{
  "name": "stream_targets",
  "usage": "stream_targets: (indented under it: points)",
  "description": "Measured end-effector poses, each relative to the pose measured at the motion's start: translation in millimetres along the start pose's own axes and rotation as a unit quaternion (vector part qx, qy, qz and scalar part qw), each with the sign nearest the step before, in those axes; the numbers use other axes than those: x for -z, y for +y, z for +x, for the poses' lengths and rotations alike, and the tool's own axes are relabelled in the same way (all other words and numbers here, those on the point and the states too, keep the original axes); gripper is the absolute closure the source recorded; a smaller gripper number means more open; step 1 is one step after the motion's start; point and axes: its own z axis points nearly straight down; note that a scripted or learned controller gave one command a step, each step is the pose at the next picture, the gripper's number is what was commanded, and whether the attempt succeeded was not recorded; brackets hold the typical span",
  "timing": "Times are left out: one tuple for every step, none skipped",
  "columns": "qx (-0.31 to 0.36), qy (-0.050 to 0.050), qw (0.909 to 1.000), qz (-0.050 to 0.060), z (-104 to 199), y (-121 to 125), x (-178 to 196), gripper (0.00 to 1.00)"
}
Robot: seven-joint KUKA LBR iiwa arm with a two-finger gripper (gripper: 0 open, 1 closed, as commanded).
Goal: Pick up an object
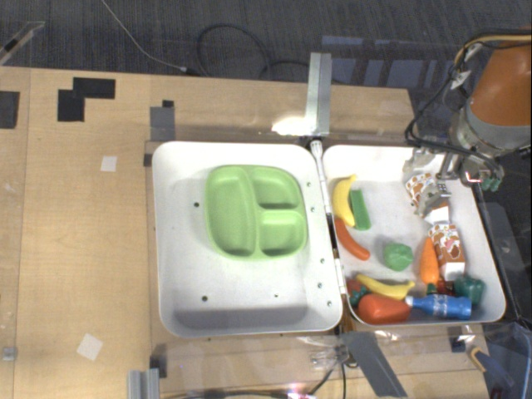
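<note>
The right bin [378, 158] holds several toy foods. A yellow banana [342, 196] with a green block [359, 209] lies at its left, and a red chili [350, 241] sits below them. A green round piece [398, 255] rests mid-bin. An orange carrot [428, 263], a second banana [384, 286], a red pepper [383, 307] and a blue bottle [440, 307] crowd the front. A white and orange carton [421, 190] lies at the bin's far right. My gripper [446, 171] hangs just above and right of that carton, touching or nearly touching it.
The left bin [179, 223] carries a green divided plate [253, 210]. A second small carton [449, 246] and a dark green piece [469, 288] sit by the right bin's right wall. A metal post [319, 98] stands behind the bins. Black cables trail near the arm [499, 90].
</note>
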Motion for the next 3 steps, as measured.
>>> stream_targets:
  points:
    - [0.003, -0.001, 1.0000, 0.000, 46, -7, -91, 0.00]
    - [-0.035, -0.003, 0.9994, 0.001, 92, -22, -97, 0.00]
    - [-0.013, -0.004, 0.9999, 0.002, 90, 7, -97, 0.00]
